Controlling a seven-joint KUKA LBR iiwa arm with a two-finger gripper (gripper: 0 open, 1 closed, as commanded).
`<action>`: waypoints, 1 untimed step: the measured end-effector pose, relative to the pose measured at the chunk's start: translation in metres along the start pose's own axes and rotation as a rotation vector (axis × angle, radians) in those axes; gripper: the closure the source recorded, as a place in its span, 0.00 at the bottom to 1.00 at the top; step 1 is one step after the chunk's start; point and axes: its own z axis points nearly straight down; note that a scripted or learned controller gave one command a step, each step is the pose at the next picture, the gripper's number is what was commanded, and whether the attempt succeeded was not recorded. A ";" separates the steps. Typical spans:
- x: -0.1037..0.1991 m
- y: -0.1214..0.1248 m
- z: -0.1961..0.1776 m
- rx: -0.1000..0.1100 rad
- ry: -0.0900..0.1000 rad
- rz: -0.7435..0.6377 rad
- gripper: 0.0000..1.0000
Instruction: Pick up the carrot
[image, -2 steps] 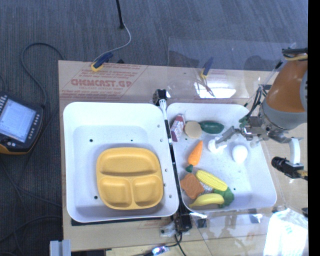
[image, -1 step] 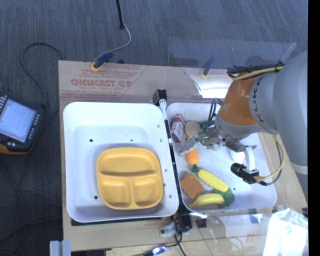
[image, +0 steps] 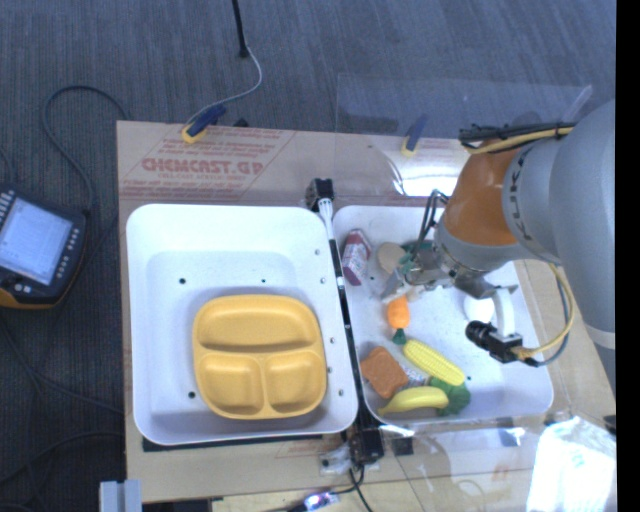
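The carrot, small and orange with a green stub at its near end, lies in the middle of the right bin. My gripper hangs just beyond and slightly right of it, low over the bin floor, reaching in from the orange-banded wrist. A small gap shows between the gripper's tip and the carrot, and nothing is visibly held.
In the right bin, a corn cob, a banana, a brown piece and a green item crowd the near side. A dark red can lies at the far left. The left bin holds a yellow divided tray.
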 end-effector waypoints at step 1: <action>0.064 -0.028 -0.084 0.017 0.009 0.266 1.00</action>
